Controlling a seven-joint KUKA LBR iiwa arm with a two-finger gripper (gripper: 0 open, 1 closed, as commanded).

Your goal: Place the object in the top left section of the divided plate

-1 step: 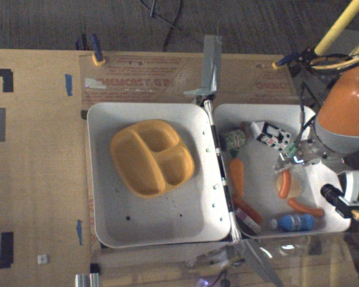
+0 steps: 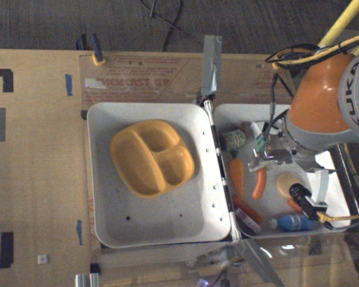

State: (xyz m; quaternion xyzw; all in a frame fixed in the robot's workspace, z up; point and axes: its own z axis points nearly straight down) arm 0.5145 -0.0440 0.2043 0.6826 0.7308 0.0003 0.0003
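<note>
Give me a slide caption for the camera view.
Arm's hand over right bin of toy food; yellow divided plate sits in left bin.

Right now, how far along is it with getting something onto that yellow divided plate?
Nothing looks done yet: the yellow divided plate in the left bin has nothing in any section. In hand: the gripper is over the right bin, above the two carrots and a small can; its grasp can't be judged. Left: pick an object, carry it across, set it in the top left section.
</note>
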